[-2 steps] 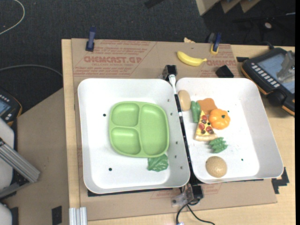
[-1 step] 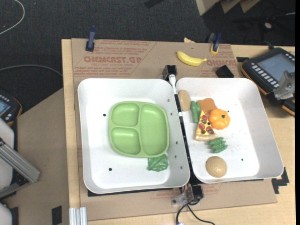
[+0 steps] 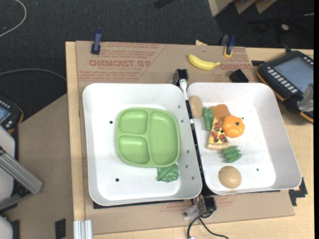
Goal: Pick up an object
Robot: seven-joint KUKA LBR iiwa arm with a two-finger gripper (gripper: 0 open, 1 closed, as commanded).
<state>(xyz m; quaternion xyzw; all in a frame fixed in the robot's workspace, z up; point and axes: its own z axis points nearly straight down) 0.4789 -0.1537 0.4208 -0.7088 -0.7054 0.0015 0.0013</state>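
Right bin (image 3: 279,128) holds the pickables: orange (image 3: 233,126), pizza (image 3: 217,135), greens, tan ball (image 3: 230,177) at its near edge. Tool state cannot tell. Arm enters from right, so right bin lies closer than the left bin's plate (image 3: 148,136).

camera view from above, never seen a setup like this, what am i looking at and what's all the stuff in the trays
One camera fixed above a workbench looks down at a slant. Two shallow white bins sit side by side, where a robot arm is meant to pick things up. The left bin holds a green divided plate with a leafy green toy at its lower edge. The right bin holds toy food: an orange pumpkin-like piece, a pizza slice, a small green piece and a round tan object. A toy banana lies on the board behind the bins. Nothing is being held here.
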